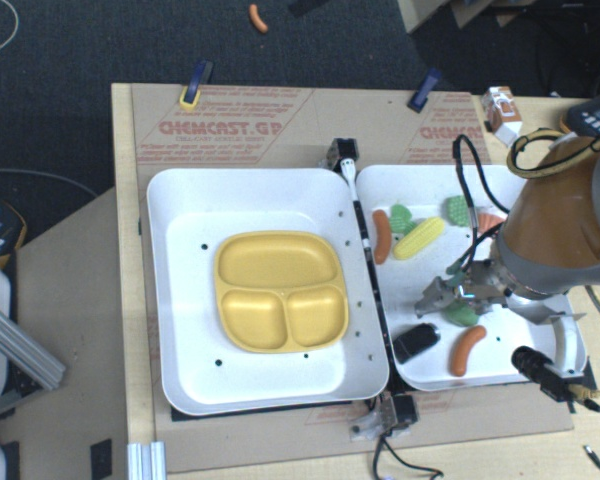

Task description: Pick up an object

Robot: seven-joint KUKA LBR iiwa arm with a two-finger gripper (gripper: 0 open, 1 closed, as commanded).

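Observation:
The right bin (500, 373) holds several toy foods: an orange sausage (381, 236) standing along its left wall, a yellow corn cob (420, 238), two green pieces (401, 216) (458, 209), a second sausage (467, 351) near the front and a black object (415, 341) at the front left. My gripper (446, 296) hangs low over the middle of this bin, just left of a green item (464, 316) that the wrist partly hides. Nothing shows as held.
In the left bin (180, 268) lies a yellow divided plate (280, 290). The arm's grey and orange body (555, 228) covers the right bin's right side. Clamps sit on the bench's back edge, and cables run near the front right.

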